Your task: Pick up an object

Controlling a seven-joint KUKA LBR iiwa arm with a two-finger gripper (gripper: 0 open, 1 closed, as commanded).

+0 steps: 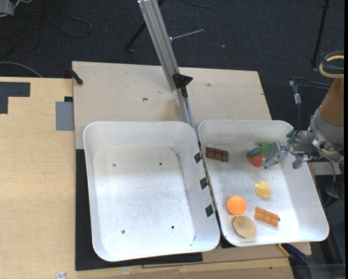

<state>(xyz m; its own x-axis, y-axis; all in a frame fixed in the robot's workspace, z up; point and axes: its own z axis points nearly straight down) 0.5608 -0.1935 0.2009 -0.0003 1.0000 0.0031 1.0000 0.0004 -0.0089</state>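
Two white bins sit side by side on the bench (133, 92); no writing can be read on anything. Left bin (142, 190) shows only dark specks. Right bin (302, 214) holds a brown chocolate bar (216, 154) lying left to right, an orange ball (237, 204), a tan round piece (244, 226), a red and green strawberry-like toy (258, 154), a small yellow piece (262, 189) and an orange wafer (266, 217) slanting down to the right. At the toy's right side hovers the pincer (277, 156); I cannot tell its state, since its tips blur into the toy's green part.
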